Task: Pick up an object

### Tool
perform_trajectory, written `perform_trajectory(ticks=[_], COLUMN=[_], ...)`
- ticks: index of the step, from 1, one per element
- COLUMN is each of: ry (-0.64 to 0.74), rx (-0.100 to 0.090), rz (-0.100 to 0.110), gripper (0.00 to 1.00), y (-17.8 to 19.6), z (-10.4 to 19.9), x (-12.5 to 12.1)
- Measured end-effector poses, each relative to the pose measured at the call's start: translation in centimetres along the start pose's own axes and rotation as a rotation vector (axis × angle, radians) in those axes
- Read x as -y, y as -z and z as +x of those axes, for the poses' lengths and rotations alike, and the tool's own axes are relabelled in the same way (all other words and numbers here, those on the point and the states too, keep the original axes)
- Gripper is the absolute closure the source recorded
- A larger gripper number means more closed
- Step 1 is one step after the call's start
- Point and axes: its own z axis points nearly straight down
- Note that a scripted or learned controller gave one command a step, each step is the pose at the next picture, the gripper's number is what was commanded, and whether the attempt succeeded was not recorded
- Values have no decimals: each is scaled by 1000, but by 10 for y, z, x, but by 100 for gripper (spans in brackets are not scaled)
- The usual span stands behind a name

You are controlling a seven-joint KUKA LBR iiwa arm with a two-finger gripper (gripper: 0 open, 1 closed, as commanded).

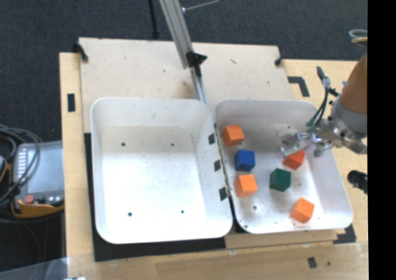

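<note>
- Camera view: a red-orange block (pixel 295 160) lies tilted in the right bin (pixel 328 201), toward the bin's 2 o'clock area, and the tool (pixel 299 143) sits right over it at the block's 12 o'clock, touching or nearly so.
- Whether the tool is open, closed or gripping the block cannot be told; the metal parts blur together there.
- A green block (pixel 280 179) lies just at 7 o'clock from the red-orange block.
- A blue block (pixel 245 160) sits near the bin's centre-left, with an orange block (pixel 232 135) at its 11 o'clock and another orange block (pixel 246 184) at its 6 o'clock.
- A third orange block (pixel 302 209) rests near the bin's 5 o'clock corner.
- The arm (pixel 354 102) enters from 3 o'clock.
- The left bin (pixel 99 148) lies beside the right one on the table (pixel 71 167).
</note>
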Motion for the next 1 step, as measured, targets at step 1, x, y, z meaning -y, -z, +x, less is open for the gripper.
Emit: perform_trajectory(ticks=[1], ry=[0], rx=[0], rz=[0], gripper=[0], y=[-63], z=[-2], x=[-1])
